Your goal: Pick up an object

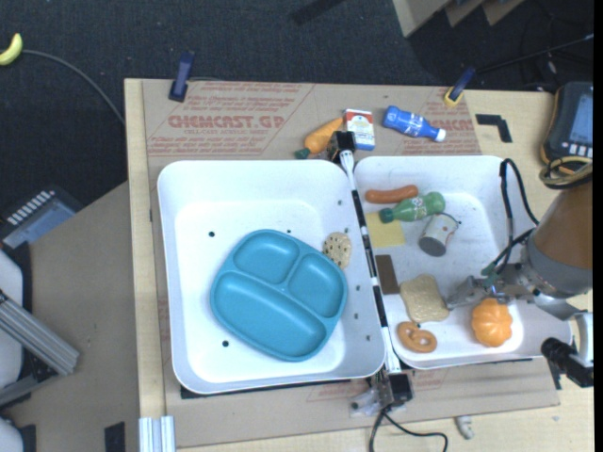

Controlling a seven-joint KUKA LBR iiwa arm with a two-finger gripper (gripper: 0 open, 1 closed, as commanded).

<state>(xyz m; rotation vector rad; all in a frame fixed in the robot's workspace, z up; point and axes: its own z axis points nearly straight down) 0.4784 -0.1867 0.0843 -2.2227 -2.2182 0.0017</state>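
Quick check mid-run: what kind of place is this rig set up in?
Likely a robotics lab test bench, not a kitchen: two white bins on a board clamped to the bench, toy food like the small pumpkin, and loose cables on dark carpet.

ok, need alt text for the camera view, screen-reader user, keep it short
The arm's gripper is low in the right white bin, beside an orange pumpkin toy, among a pretzel, cracker, grey can, green bottle and hot dog. The left white bin holds a blue divided plate and a cookie.
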